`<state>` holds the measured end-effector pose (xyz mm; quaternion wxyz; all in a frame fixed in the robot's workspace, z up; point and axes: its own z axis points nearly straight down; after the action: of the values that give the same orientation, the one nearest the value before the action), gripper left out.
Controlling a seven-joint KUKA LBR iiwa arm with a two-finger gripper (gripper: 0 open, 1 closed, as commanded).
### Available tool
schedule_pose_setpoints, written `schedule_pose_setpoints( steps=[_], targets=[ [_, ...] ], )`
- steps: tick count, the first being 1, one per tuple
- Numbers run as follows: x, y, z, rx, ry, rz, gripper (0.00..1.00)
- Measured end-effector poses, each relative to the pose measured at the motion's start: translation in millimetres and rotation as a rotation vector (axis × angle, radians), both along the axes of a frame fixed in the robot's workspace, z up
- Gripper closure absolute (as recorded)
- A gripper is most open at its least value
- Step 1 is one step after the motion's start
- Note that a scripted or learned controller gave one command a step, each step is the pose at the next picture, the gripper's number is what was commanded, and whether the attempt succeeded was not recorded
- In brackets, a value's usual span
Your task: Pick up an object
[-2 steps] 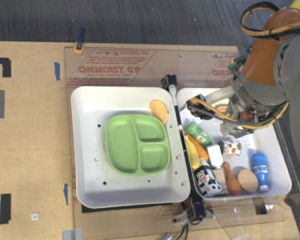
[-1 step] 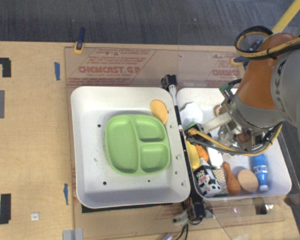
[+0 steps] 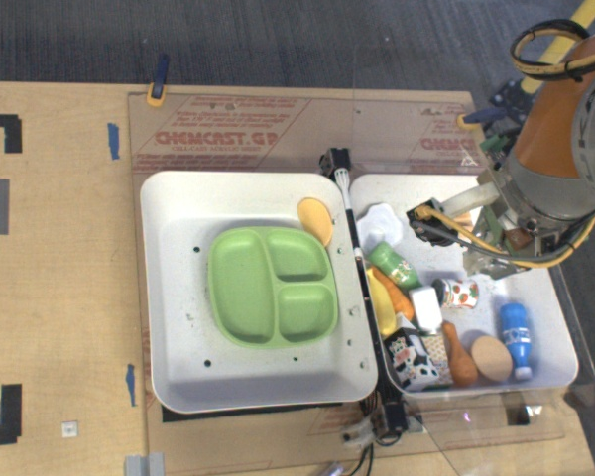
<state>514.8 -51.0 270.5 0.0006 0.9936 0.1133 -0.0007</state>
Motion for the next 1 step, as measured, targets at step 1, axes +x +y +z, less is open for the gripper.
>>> schedule_pose_setpoints(
  steps=[1],
  targets=[
    [-36.6,52.4,-48.4,0.006,0.008,0.083,1.00]
  ],
)
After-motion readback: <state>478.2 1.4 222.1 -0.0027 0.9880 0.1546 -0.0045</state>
